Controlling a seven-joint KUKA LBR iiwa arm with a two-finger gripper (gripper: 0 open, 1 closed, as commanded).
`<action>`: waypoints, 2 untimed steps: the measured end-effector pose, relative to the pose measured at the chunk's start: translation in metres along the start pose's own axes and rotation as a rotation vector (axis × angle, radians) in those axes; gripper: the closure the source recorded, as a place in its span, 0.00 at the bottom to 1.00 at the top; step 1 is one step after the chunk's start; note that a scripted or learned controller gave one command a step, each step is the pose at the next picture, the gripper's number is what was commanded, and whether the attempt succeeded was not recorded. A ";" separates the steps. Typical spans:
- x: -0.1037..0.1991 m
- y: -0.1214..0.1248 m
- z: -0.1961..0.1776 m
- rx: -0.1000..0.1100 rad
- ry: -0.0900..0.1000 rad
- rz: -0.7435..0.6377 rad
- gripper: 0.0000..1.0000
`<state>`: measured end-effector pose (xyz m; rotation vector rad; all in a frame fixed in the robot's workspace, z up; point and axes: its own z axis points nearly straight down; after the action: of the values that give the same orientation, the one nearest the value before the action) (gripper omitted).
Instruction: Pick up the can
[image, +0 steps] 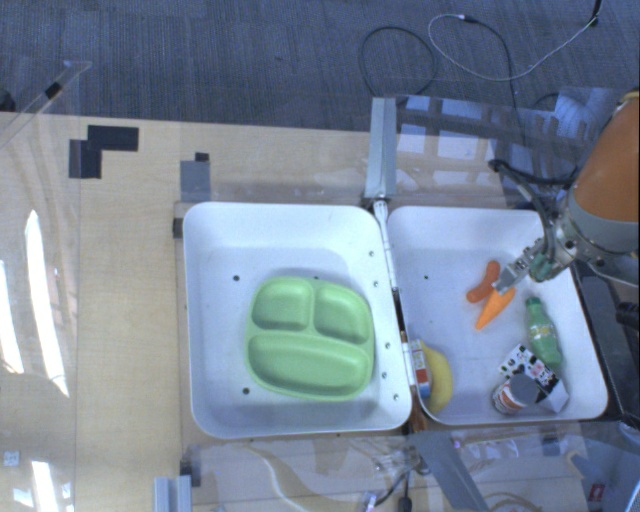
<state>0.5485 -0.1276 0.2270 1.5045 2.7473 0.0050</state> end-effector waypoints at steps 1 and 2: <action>0.000 0.000 0.000 0.001 0.000 0.000 0.00; -0.033 -0.067 0.132 0.001 0.000 -0.129 0.00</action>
<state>0.5107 -0.1919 0.0950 1.3250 2.8384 0.0028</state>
